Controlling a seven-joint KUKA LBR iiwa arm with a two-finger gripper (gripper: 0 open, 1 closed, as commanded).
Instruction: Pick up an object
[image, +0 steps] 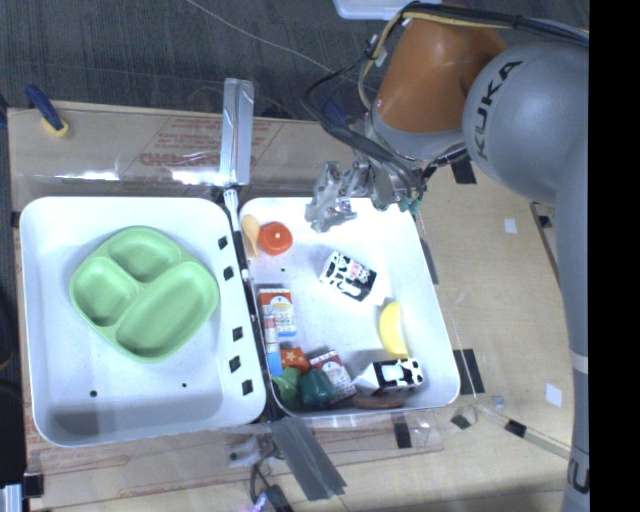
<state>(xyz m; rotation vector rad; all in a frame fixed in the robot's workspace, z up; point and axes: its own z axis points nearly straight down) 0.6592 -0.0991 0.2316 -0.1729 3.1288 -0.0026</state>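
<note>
Several loose items sit in the right bin (432, 300), none picked yet. The gripper (330, 210) hangs over that bin's upper rim, metal fingers pointing down-left; nothing is visible between them, so I read it as empty. How wide it is spread I cannot tell from this slant.

Risks from here:
- The orange round piece (275, 238) is just beside the divider wall, touching a pale item (249, 232) wedged at the corner. A straight descent there could clip the wall or pinch both.
- The cow-print carton (348, 275) lies tilted on the bin floor. Fingers landing across its slanted face may slide off and shove it instead of closing on it.
- The bottom-edge cluster is packed: a green piece (305, 388), a red packet (333, 370) and a second cow-print carton (398, 374) are touching or overlapping. A grab there likely catches edges only.
- The banana (392, 328) is curved and smooth, so it may roll out.

Closest candidates: the orange round piece, below and left of the fingers, and the tilted carton, below and slightly right. Both are near but clearly apart from the gripper. The left bin (40, 300) holds a green divided plate (144, 290), well apart.
</note>
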